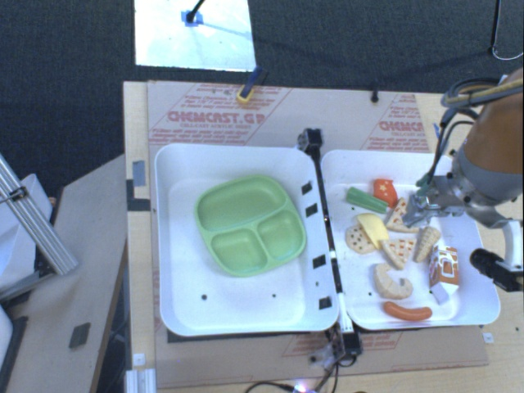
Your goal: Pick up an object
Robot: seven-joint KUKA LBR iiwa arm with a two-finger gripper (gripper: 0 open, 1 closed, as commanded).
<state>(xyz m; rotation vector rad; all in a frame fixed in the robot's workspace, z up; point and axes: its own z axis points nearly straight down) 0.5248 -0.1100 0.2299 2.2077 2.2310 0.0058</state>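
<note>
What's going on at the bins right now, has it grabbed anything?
The arm reaches in over the right bin, with its gripper low above the pile of toy food, near the cracker-like wedge and the red tomato piece. Nothing visibly sits between its fingers, so no pick is confirmed. The left bin holds a green divided plate.

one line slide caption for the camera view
Gripper over toy food in right white bin; green divided plastic tray in left bin.
</note>
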